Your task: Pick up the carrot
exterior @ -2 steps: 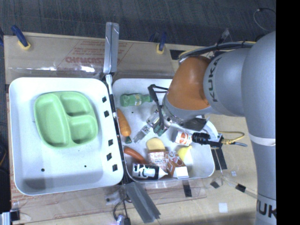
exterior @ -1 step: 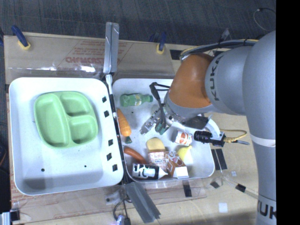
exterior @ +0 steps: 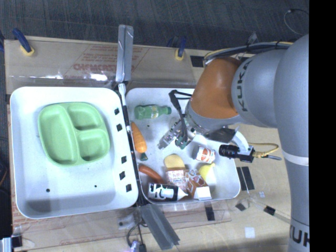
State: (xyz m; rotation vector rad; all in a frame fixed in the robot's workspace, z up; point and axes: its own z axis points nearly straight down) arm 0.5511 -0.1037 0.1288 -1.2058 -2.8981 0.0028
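step: approach, carrot not yet grasped | orange tapered carrot [exterior: 138, 139] lies against the left wall of the right-hand shallow white bin [exterior: 231, 190], centre of frame | metal two-finger gripper [exterior: 176, 136] hangs near it on its right, tilted toward it, apart; whether its fingers are spread or pressed together I cannot tell | green plastic bottle [exterior: 151, 111] just above carrot, red sausage [exterior: 151, 172] below, crowding the reach

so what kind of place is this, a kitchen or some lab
Most likely a robot lab test bench, not a kitchen: a grey arm with an orange band reaches over two shallow white bins, toy food such as an orange carrot fills one, and blue clamps pin the board.
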